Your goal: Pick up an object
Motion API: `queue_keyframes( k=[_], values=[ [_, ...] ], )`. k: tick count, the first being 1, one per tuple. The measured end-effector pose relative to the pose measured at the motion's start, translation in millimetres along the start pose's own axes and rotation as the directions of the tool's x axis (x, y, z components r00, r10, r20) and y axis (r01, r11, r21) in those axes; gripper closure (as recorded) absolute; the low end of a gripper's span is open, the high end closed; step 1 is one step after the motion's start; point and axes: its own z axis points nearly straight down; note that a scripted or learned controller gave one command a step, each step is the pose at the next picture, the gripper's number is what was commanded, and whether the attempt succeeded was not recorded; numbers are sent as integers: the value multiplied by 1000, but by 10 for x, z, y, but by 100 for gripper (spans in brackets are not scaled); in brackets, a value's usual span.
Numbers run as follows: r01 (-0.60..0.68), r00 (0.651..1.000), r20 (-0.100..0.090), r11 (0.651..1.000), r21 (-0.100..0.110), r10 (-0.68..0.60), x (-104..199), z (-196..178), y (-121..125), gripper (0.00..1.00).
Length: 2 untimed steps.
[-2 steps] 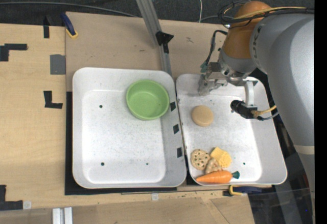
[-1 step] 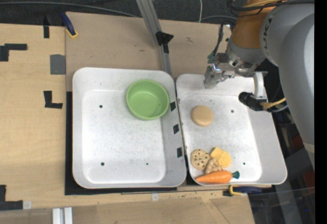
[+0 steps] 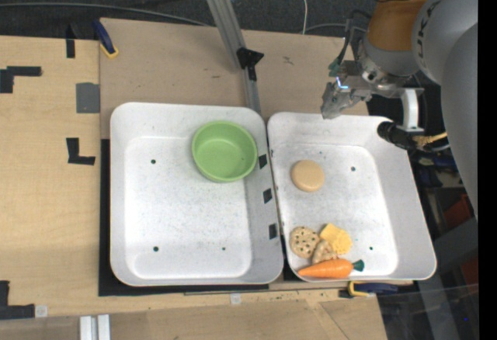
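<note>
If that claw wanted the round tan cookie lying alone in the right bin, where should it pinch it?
Probably straight down from above, pinching across the round tan cookie at opposite edges. It lies flat and alone on the right bin, with bare floor all around for the claw to straddle it.

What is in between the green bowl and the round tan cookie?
In the camera view, the raised rims where the two white bins meet lie between the green bowl and the tan cookie.

I have one fixed camera above the bench (image 3: 171, 59), looking down at a slant, far enough to take in both white bins: left bin (image 3: 140, 199), right bin (image 3: 388, 199). The arm (image 3: 435, 20) enters from my picture's right.
</note>
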Motion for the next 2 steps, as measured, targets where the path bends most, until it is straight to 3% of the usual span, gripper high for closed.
queue_keyframes(
  k=[1, 2],
  values=[
    [0, 1000, 0, 1000, -1, 0, 5, -537, 15, 100],
    [4, 1000, -3, 1000, 6, -4, 554, -434, 34, 100]
  ],
)
